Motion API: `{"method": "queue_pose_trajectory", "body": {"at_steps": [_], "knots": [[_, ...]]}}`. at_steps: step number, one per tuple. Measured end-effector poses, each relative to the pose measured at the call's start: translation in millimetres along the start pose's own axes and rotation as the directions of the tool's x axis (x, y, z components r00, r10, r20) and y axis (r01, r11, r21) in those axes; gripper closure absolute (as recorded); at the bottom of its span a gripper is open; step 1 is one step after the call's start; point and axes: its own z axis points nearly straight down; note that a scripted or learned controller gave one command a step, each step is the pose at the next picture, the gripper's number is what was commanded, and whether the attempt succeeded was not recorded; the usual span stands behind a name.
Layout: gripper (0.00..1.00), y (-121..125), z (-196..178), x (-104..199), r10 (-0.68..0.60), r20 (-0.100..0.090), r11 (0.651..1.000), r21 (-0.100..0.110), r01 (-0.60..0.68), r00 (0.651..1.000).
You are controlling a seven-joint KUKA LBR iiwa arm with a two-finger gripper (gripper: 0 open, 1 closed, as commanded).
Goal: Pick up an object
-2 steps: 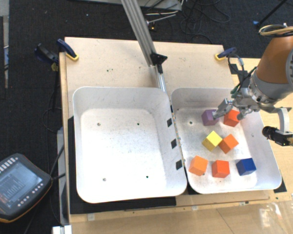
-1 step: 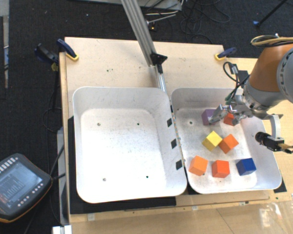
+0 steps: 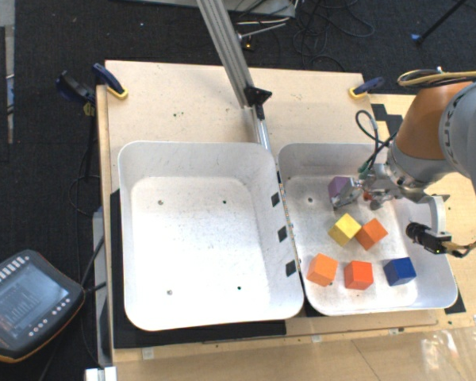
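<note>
The right bin (image 3: 301, 159) holds several small blocks. A purple block (image 3: 336, 186) lies toward its far side. My gripper (image 3: 358, 192) hangs low over the bin, right beside the purple block on its right; I cannot tell whether it touches the block. Just in front of the gripper lie a yellow block (image 3: 345, 228) and an orange block (image 3: 373, 233). Along the near side sit another orange block (image 3: 323, 269), a red-orange block (image 3: 358, 275) and a blue block (image 3: 399, 271).
The left bin (image 3: 143, 159) adjoins the right one. A slanted metal post (image 3: 226, 42) stands behind the bins. A teach pendant (image 3: 24, 304) lies at the lower left, off the bench. Clamps (image 3: 109, 82) sit at the bench's far corners.
</note>
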Motion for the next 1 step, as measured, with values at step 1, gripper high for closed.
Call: {"method": "queue_pose_trajectory", "body": {"at_steps": [1], "knots": [[1.00,1.2,-12.4,-0.4,0.000,0.001,1.000,-0.004,0.000,1.000]]}}
